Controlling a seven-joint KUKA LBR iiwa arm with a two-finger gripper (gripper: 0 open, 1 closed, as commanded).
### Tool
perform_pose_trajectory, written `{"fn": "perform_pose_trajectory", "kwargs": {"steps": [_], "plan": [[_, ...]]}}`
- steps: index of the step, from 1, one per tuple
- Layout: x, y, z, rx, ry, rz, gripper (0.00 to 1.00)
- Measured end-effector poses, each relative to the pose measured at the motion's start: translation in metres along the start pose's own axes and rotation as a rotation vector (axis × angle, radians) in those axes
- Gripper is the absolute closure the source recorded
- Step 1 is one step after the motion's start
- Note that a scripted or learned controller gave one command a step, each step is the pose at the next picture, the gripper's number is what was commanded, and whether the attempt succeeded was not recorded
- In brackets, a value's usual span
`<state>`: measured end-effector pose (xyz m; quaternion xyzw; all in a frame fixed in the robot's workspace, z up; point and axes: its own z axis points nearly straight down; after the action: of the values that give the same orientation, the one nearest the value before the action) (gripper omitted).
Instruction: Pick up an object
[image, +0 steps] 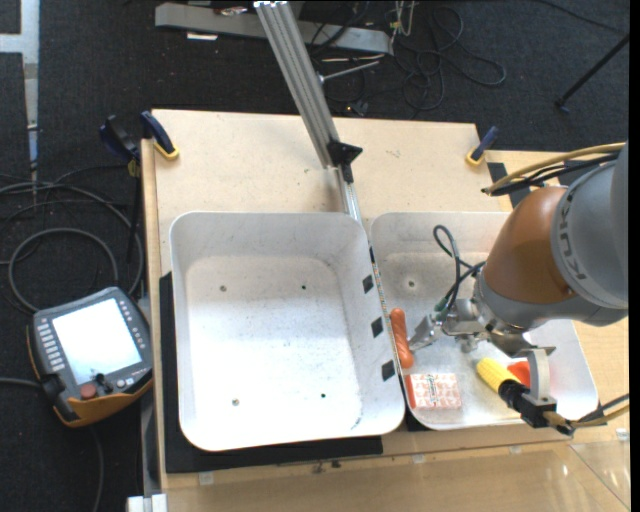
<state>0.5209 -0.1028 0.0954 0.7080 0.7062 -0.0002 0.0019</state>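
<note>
I see my grey arm with the orange band (545, 262) bend down into the right white bin (400, 240). Its gripper (450, 325) hangs low by the long orange sausage-shaped toy (401, 338), which lies lengthwise along the bin's left wall. I cannot tell its grip. The small red-and-white printed packet (435, 392) has writing too small to read.

White bins (200, 250), bright oddments

An orange stick (401, 338), a yellow-and-orange tool (500, 375), a packet (435, 391) (pink-speckled white) — the arm (560, 250) grey, banded orange.
</note>
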Motion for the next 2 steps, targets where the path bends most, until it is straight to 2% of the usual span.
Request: {"fn": "perform_pose_trajectory", "kwargs": {"steps": [1, 2], "plan": [[0.001, 0.000, -0.011, -0.001, 0.001, 0.000, 1.00], [0.003, -0.003, -0.054, -0.001, 0.002, -0.005, 1.00]]}}
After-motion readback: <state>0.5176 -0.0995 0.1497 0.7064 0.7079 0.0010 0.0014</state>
